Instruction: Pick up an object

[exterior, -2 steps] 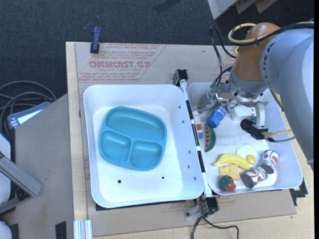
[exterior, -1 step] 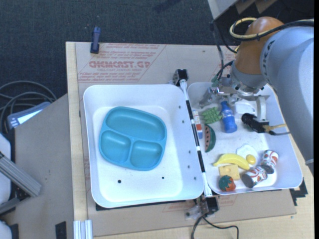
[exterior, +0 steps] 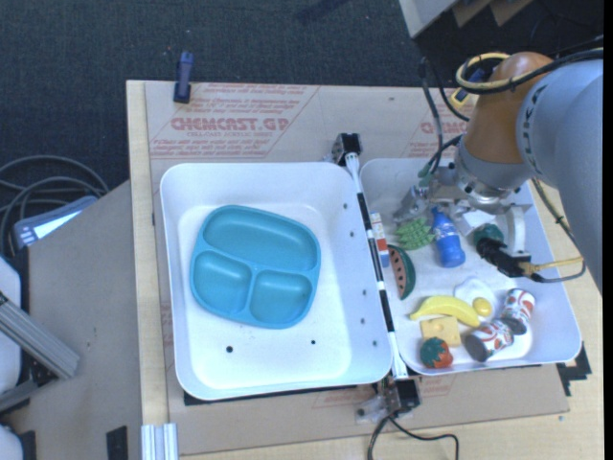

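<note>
The grey arm comes in from the upper right of the frame, orange band above its wrist, bent downward. Its gripper (exterior: 442, 202) hangs low at right of centre, fingers hard to make out.

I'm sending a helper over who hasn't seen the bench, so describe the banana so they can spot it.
Look in the right bin, the crowded one. Near its front lies the banana, beside the watermelon slice. It is the only plain yellow curved piece there.

Blue divided tray (exterior: 255, 265) in left bin (exterior: 177, 199); cables (exterior: 38, 175) w/ floor.
</note>
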{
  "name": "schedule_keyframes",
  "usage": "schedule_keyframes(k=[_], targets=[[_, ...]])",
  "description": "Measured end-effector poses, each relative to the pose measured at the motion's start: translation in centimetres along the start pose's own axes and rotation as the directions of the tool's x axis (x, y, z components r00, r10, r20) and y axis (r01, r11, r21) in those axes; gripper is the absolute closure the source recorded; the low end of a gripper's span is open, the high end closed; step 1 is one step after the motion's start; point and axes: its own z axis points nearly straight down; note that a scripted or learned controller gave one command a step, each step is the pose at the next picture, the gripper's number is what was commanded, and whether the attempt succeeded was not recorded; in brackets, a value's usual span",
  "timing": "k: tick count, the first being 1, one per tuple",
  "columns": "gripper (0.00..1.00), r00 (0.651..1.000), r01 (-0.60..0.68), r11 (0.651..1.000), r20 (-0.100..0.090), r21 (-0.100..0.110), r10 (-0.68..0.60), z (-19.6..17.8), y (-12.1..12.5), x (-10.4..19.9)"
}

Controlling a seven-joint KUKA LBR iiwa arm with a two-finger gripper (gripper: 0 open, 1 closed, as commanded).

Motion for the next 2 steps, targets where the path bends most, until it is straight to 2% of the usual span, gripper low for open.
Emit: schedule_keyframes(k=[1, 2], targets=[[1.0, 1.0, 0.0, 1.0, 0.0, -0.002, 0.0, -1.0, 0.0, 0.0], [1.0, 1.0, 0.002, 1.0, 0.0, -0.005, -0.002, -10.1, -2.8, 6.7]])
